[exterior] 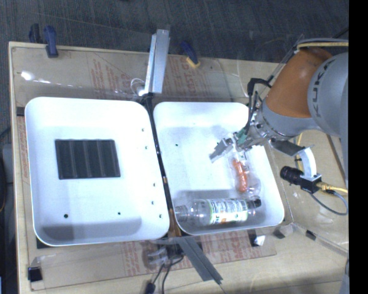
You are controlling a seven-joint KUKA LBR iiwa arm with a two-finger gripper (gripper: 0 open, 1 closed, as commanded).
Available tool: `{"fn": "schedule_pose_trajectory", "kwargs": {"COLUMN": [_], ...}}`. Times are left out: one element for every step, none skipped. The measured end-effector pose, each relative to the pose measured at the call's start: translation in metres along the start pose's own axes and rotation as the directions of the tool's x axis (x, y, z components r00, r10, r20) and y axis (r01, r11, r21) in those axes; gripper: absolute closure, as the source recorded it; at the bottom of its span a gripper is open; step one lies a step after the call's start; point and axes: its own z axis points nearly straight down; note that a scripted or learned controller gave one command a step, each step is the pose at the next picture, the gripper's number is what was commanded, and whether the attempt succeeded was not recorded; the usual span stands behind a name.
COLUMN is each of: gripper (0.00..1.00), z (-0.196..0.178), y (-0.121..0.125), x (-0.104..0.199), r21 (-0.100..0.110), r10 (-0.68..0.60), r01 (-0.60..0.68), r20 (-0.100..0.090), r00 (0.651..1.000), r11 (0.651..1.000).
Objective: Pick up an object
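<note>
My gripper (226,147) hangs over the middle of the right bin (190,118), pointing left and down, with no object seen in it. Just below and to its right lies an orange, carrot-like item (240,174) in clear wrapping, near the bin's right wall. A clear plastic bottle (218,211) with a printed label and a dark cap lies on its side along the bin's front wall. In the left bin (43,118) a dark grey ridged rectangular block (87,158) lies flat near the centre.
A metal bar (157,61) rises at the back where the two bins meet. Blue clamps (50,40) grip the bench's far edge. The grey and orange arm (300,97) comes in from the right, above the right bin's rim.
</note>
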Motion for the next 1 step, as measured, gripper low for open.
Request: {"fn": "schedule_pose_trajectory", "kwargs": {"gripper": [0.0], "z": [0.0], "y": [0.0], "x": [-0.0001], "r21": [0.0], "r10": [0.0], "r01": [0.0], "r20": [0.0], "r00": [1.0], "r11": [1.0]}}
